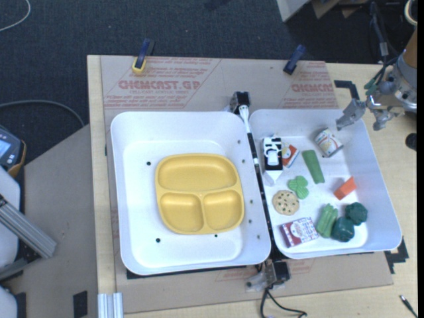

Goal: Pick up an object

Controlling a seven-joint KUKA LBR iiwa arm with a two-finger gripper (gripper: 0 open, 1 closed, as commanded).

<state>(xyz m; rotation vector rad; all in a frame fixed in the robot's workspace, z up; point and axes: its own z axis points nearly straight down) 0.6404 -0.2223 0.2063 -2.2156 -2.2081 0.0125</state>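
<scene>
At the frame's upper right we see the gripper (363,113) over the right bin's (379,171) top edge, near a small can (327,142), its finger state unclear.

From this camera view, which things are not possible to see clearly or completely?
- Gripper: too small and blurred in the camera view to tell how it stands; the arm is cut off by the right edge.
- Small can: label too small to read.
- Red packet: print too small to read.
- Black and white box: partly covers a red item behind it.
</scene>
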